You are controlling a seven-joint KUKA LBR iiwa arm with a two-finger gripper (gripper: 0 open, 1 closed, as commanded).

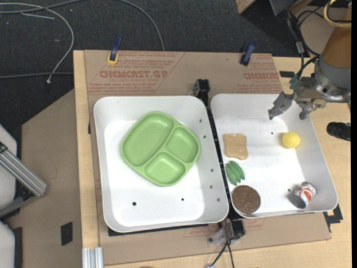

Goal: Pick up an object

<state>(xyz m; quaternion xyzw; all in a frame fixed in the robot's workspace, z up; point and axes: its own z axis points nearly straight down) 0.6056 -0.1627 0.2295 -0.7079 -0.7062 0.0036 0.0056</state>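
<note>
A dark carpeted floor (44, 43) with loose grey cables (67, 15) is seen surrounding a brown cardboard-covered counter (167, 66), to which the sheet is being held by two blue clamps (115, 49) at its far edge. Two shallow white plastic bins are being carried side by side on the counter. The right bin (312, 166) is taken as the landmark here. Just to its left, the left bin (111, 194) is being occupied by a light green three-compartment plastic plate (160, 148).

Inside the right bin, a small yellow ball (290, 140) is lying toward the far right side. A tan toast-shaped slice (235, 146) is resting along the bin's left wall, with a green leafy toy piece (235, 172) just nearer than it and a round brown disc (246, 199) at the near left corner. A small red-and-white toy with a grey part (303, 194) is sitting at the near right corner.

The grey two-finger gripper (290, 111) is being held over the bin's far right corner, above and apart from the yellow ball. Its jaws are being shown spread wide, with nothing seen between them.
</note>
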